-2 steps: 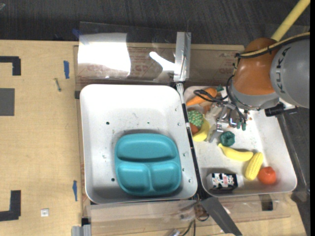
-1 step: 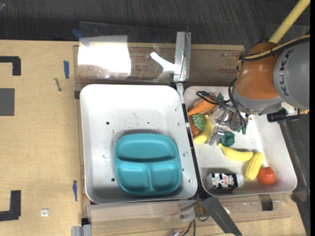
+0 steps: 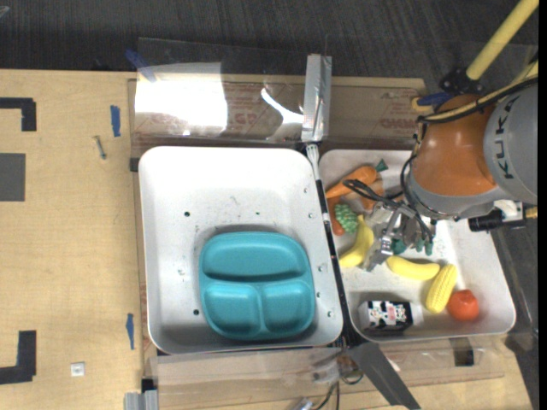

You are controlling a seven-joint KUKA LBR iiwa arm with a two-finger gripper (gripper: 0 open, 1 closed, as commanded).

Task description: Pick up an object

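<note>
The right bin (image 3: 500, 267) holds several toy foods. An orange carrot (image 3: 361, 178) lies at its back, with a green and red piece (image 3: 345, 218) beside it. In the middle lie a yellow banana (image 3: 414, 268) and another yellow piece (image 3: 359, 244). A corn cob (image 3: 440, 287) and a red tomato (image 3: 464, 304) sit at the front right. A black-and-white patterned item (image 3: 389, 314) rests at the front. My gripper (image 3: 389, 242) hangs low over the middle of this bin, between the two yellow pieces and just above them. The arm's orange band covers the bin's back right.
The left bin (image 3: 171, 195) holds a teal divided plate (image 3: 256, 284) in its front half. A metal divider (image 3: 314, 101) stands behind the wall where the bins meet. A yellow pole (image 3: 508, 24) crosses the top right.
</note>
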